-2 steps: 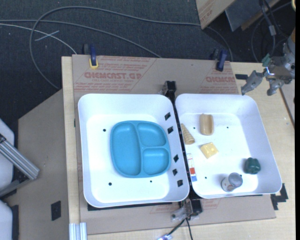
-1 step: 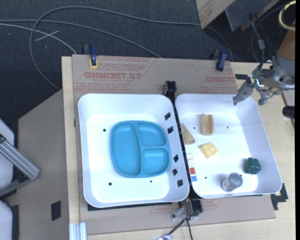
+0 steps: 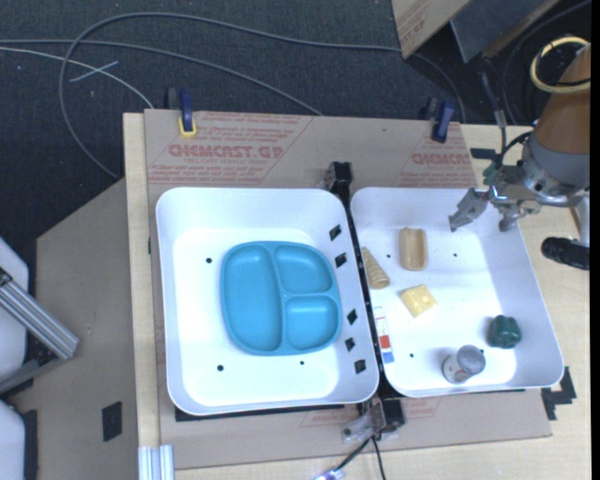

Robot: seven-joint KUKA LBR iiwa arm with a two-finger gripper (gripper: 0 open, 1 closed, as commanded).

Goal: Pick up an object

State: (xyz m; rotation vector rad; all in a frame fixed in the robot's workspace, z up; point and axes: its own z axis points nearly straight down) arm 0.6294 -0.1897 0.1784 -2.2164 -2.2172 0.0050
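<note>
Hovering over the far right corner of the right bin, the gripper has its two fingers spread apart with nothing between them. Using that bin as the landmark: a tan bread-like piece lies near its far middle, a cone by its left wall, a yellow block at its centre, a green object by its right wall, and a small metal can at its near edge. Left of it, the other bin holds a blue divided plate.

Dark carpet-like floor with loose cables; cardboard box above.
</note>
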